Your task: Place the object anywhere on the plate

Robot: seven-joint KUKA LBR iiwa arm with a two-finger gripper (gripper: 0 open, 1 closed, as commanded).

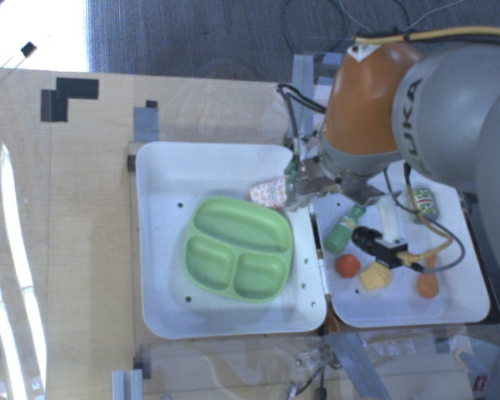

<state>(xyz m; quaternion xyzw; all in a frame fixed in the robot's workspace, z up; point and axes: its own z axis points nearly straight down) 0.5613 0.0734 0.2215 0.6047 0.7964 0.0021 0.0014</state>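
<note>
Currently pink-white packet (268,192) shows over left bin (158,223), just past green plate (233,248) upper-right rim, pincer (295,188) right against its right end, grip apart or together can't tell, green bottle (342,230) and red ball (347,265) in right bin (467,307).

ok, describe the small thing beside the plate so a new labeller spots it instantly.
Find the left white bin, the one holding the green divided plate. At the plate's upper right rim lies a small pale packet speckled pink. It is the lone loose item in that bin; the other small items sit in the right bin.
</note>
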